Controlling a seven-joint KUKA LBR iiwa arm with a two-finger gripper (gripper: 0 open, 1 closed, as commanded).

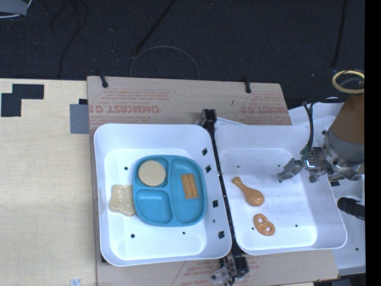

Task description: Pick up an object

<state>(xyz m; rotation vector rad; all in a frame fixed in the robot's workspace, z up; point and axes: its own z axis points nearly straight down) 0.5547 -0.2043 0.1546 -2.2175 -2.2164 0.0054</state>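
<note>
Gripper (290, 170) over the right bin (333, 243) — whether it is clenched or released cannot be told. Drumstick (248, 191) lies left of and below it, apart; pretzel (264, 225) below the drumstick. Left bin (113, 243) holds a blue tray (161, 210) — cracker (122, 199) touching the tray's left edge.

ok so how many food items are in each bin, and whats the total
Left bin: 3 – round cracker and rectangular cracker in the blue tray, pale piece beside the tray
Right bin: 2 – drumstick, pretzel
Total: 5 food items
</note>
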